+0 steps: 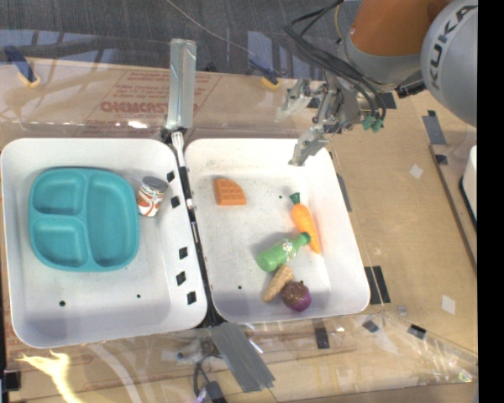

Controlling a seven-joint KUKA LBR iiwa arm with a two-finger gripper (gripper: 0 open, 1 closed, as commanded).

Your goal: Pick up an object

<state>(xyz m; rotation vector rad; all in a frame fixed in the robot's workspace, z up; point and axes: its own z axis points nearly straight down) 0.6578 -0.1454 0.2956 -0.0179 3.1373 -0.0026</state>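
Purple fig [296, 295] touches tan stick [277, 285] lying diagonally.

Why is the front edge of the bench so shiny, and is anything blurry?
Camera view: glare streaks on the clear plastic sheet along the front; soft shadows beside the small orange carrot and green bottle; the grey two-finger gripper looks slightly blurred.

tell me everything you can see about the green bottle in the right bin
The green bottle is a small toy, plastic by its look, with a pale label band and a narrow neck. It lies on its side on the floor of the right bin, neck pointing up-right toward the carrot, which it seems to touch. A tan piece lies just below its base, beside a purple toy.
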